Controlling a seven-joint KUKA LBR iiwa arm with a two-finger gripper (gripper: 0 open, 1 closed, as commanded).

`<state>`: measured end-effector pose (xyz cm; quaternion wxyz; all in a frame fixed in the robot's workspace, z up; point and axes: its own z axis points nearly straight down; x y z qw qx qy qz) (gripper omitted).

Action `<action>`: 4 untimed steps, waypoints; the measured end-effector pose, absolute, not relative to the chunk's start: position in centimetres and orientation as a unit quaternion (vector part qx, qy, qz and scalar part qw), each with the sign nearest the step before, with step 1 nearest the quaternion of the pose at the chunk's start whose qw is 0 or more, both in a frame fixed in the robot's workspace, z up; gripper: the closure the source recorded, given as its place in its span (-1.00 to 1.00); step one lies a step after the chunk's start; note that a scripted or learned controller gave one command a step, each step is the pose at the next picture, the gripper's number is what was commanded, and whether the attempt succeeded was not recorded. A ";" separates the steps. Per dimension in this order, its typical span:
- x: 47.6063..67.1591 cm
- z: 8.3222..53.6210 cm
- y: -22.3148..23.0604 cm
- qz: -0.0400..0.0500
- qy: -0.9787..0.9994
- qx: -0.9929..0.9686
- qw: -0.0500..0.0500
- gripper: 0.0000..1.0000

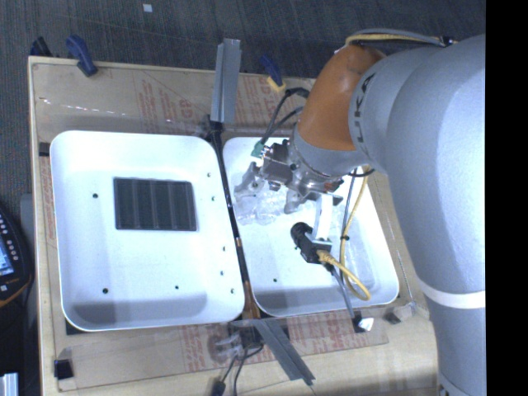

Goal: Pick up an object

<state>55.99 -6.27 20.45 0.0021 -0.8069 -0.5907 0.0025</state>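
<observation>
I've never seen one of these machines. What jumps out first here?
The big grey arm with its orange band reaches in from the right, its gripper low over the right bin. In the left bin lies a dark ribbed rectangle.

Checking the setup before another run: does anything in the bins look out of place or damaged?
Nothing looks damaged or spilled. The left bin holds a dark ribbed rectangular object lying flat and square to the walls. The gripper is low in the right bin, over something pale and blurry.

Clear crinkled object (257,198) lies in right bin (280,299).
</observation>
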 end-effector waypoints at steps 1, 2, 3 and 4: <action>57.1 14.8 -17.5 0.002 -0.621 -0.784 0.002 -1.00; 58.3 18.5 -20.2 0.001 -0.593 -0.805 0.001 -1.00; 57.6 26.5 -20.3 0.001 -0.514 -0.858 0.001 -1.00; 53.7 17.6 -16.5 0.003 -0.281 -0.960 0.003 -1.00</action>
